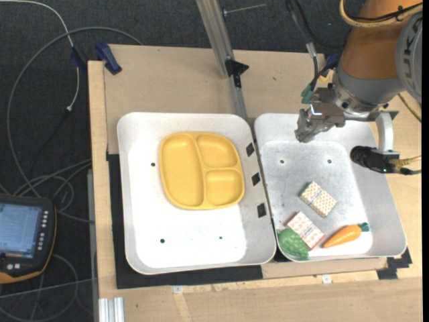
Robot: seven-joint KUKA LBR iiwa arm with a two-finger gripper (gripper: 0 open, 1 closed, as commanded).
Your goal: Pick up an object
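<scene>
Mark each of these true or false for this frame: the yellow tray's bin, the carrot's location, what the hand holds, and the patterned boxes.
1. The yellow divided tray lies in the left bin. True.
2. The carrot lies on the yellow divided tray. False: it lies in the right bin, near its front edge.
3. The hand grips the carrot. False: it hangs over the right bin's far end, apart from the carrot.
4. Two small patterned boxes lie in the right bin. True.
</scene>
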